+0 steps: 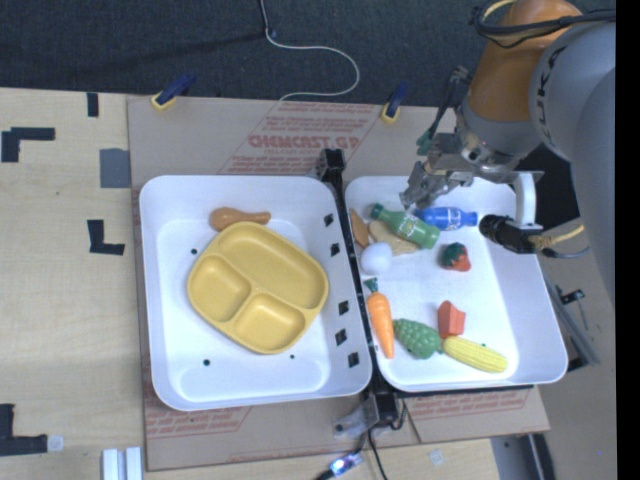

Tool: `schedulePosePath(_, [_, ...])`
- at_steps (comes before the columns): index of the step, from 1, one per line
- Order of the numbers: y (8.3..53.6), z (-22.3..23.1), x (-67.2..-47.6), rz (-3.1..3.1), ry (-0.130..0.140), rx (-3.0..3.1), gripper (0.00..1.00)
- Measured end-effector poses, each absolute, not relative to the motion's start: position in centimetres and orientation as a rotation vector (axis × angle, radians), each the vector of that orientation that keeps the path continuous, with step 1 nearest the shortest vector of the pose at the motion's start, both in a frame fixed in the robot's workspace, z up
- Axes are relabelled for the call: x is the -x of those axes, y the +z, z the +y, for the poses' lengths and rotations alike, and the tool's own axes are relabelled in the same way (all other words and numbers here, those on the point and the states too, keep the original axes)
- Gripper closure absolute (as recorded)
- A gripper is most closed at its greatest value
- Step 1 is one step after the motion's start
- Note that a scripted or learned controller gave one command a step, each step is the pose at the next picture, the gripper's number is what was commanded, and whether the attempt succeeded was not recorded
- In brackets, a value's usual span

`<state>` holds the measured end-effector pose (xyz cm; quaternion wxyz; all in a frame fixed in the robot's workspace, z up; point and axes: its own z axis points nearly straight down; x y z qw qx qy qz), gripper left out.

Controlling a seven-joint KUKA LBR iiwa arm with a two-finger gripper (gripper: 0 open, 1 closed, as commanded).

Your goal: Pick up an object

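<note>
Reaching in from the right, the grey arm (560,68) with its orange band hangs its gripper (418,196) over the far edge of the right bin (520,318) — low above the green bottle (405,225) and the blue bottle (447,217), which lie just beside each other. Whether the gripper is apart or together cannot be told from this angle, and nothing shows between its tips.

Scattered through that bin are a white ball (377,258) near the dividing wall, a tan piece (360,228) just behind it, a strawberry (457,257), a small red block (451,319), a carrot (380,323) lying along the near-left side, a green bumpy vegetable (417,337) touching the carrot's lower end, and a corn cob (475,354) near the front.

The left bin (170,348) holds a yellow divided tray (257,286) set at a slant — a chicken drumstick (238,217) lies just behind it. Both bins rest on cardboard (290,138) laid on the bench (60,298).
</note>
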<state>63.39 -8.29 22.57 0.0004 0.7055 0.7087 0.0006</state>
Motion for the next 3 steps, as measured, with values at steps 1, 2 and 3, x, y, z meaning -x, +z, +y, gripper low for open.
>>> schedulePosePath(1, [21.5, -9.5, -62.8, 2.222, -0.004, -2.222, 1.0])
schedulePosePath(2, [22.9, -9.8, -62.9, 2.223, 0.0, -2.219, 1.0])
schedulePosePath(3, [22.4, -8.2, -62.9, 2.224, -0.003, -2.22, 1.0])
